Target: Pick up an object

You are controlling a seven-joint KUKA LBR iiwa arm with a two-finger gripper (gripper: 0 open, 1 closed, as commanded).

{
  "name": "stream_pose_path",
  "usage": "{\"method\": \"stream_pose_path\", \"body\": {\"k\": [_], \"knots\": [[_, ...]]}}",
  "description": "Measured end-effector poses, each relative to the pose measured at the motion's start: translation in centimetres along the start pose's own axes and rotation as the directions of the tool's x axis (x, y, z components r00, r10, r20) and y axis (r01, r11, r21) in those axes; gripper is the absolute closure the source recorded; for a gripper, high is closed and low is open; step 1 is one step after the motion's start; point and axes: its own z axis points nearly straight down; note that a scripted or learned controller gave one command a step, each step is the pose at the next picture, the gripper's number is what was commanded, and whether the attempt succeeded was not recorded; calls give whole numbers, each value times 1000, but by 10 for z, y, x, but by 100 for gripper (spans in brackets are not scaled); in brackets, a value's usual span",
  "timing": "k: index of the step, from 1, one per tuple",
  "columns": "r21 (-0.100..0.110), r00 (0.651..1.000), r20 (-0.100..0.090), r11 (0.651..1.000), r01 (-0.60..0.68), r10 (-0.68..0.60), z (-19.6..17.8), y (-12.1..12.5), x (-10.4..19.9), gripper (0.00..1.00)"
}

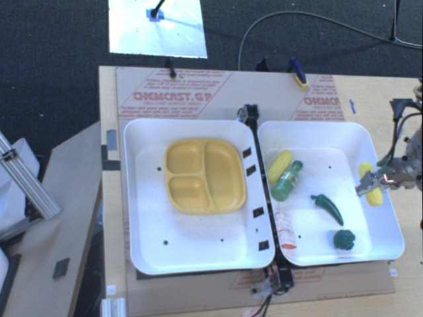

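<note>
The right bin holds several small items. A yellow corn cob and a green bottle lie at its left. A dark green pepper is near the middle, a green broccoli piece sits at the front right, and a white and red packet lies along the left wall. A second yellow piece rests against the right wall. My gripper reaches in over the right rim and sits right at that yellow piece, partly covering it.
The left bin carries a yellow divided plate. A black hinge strip runs between the bins. Cables and a blue clamp lie at the bench's back edge.
</note>
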Motion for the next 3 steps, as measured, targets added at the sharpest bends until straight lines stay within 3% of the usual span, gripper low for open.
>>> {"method": "stream_pose_path", "body": {"k": [1, 3], "knots": [[-2, 1000, 1, 1000, 0, 0, -63, -3, -2, 100], [5, 1000, -3, 1000, 4, -4, -37, 9, 99, 100]]}}
